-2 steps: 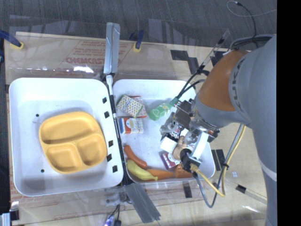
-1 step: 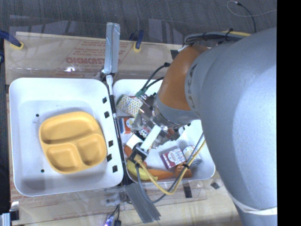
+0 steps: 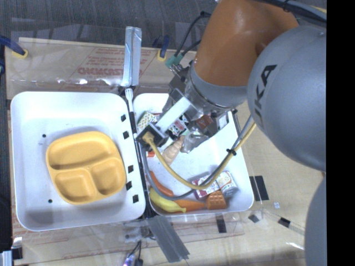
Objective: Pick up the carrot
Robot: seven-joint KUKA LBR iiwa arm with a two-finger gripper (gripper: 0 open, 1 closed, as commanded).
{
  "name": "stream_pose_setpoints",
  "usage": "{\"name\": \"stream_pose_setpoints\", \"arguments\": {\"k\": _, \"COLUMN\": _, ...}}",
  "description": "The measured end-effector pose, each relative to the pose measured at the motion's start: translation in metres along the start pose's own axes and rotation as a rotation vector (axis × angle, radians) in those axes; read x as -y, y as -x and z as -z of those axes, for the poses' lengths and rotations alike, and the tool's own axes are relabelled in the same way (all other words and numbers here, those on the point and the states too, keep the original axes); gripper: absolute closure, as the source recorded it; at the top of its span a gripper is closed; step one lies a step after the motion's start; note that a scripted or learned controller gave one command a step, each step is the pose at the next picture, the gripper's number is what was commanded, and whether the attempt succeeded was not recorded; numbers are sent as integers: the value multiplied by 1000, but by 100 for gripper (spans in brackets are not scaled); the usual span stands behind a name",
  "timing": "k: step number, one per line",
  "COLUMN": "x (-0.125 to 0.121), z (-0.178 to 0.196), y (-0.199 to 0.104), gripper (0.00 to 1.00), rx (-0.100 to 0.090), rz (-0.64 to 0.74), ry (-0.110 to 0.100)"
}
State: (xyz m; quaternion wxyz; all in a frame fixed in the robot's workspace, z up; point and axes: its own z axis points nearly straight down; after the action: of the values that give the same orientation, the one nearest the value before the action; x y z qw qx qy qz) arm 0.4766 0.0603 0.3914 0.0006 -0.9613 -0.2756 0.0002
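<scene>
Carrot (image 3: 160, 184) lies in the right bin (image 3: 242, 173) near its front-left corner, long axis slanting from upper left to lower right, beside a banana (image 3: 165, 204). Hand (image 3: 176, 140) is above the bin's middle; grip state cannot be determined.

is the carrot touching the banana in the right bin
Touching. The camera view shows the carrot lying against the banana at the right bin's near edge, no gap between them.

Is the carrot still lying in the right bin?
Yes. The carrot lies flat along the right bin's front wall, beside a banana.
</scene>
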Motion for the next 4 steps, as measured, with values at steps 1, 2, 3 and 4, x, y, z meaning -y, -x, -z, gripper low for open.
{"name": "stream_pose_setpoints", "arguments": {"k": 1, "x": -18, "z": 43, "y": 3, "gripper": 100, "rx": 4, "rz": 846, "ry": -2}}
{"name": "stream_pose_setpoints", "arguments": {"k": 2, "x": -53, "z": 38, "y": -13, "gripper": 100, "rx": 3, "rz": 932, "ry": 0}}
{"name": "stream_pose_setpoints", "arguments": {"k": 3, "x": -47, "z": -41, "y": 20, "gripper": 100, "rx": 3, "rz": 1384, "ry": -4}}
{"name": "stream_pose_setpoints", "arguments": {"k": 4, "x": 9, "z": -70, "y": -8, "gripper": 100, "rx": 4, "rz": 1044, "ry": -3}}
